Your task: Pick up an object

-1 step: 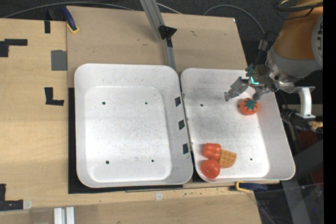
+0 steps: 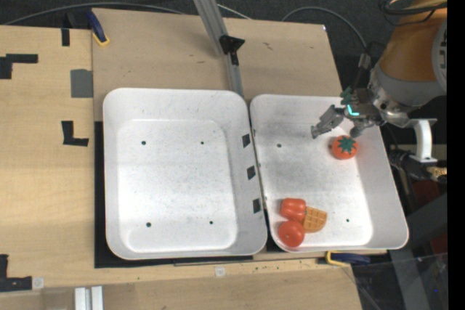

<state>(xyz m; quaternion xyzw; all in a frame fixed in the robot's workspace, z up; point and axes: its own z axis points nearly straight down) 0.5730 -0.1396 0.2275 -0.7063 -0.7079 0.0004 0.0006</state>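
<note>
The gripper (image 2: 338, 123) is seen over the far right part of the right bin (image 2: 378, 229), its two fingers spread apart with nothing between them. One finger (image 2: 323, 125) is angled out to the left; the other sits just above the orange tomato-like toy (image 2: 344, 147), which lies on the bin floor close to the right rim. Contact between that finger and the toy cannot be judged. The arm's orange band (image 2: 415, 47) is located beyond the bin's far right corner.

In the near part of the same bin, a red pepper toy (image 2: 293, 209), a waffle-patterned piece (image 2: 314, 218) and a red round toy (image 2: 290, 233) are clustered, touching one another, close to the near rim. Bare floor is left between this cluster and the tomato toy.

The left bin (image 2: 174, 170) is set just beside the right one, their rims adjoining.
</note>
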